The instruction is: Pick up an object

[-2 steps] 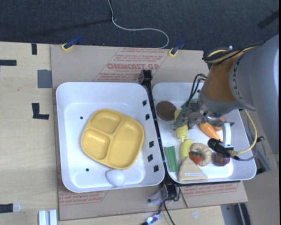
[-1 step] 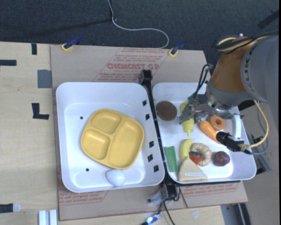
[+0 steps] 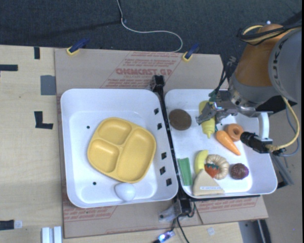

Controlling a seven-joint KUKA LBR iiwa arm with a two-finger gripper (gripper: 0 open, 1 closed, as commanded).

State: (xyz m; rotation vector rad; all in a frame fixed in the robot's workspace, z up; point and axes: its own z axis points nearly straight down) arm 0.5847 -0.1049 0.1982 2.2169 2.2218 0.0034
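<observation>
My gripper point(image 3: 209, 114) hangs low over the upper part of the right bin point(image 3: 258, 153), reaching in from the right. A yellow-green corn-like piece point(image 3: 208, 128) lies directly under it and sticks out below the gripper's tip. Whether that piece is held or just lying beneath cannot be told. A brown round disc point(image 3: 180, 119) lies just left of the gripper. An orange carrot point(image 3: 228, 142) and an orange ring point(image 3: 235, 131) lie just to its lower right.
The right bin's front holds a yellow piece point(image 3: 201, 160), a bagel-like ring point(image 3: 217, 166), a dark red ball point(image 3: 239, 171), a green stick point(image 3: 184, 170) and a cream wedge point(image 3: 207, 187). In the left bin point(image 3: 76, 135) are a yellow divided plate point(image 3: 122, 149) and a white egg point(image 3: 125, 191).
</observation>
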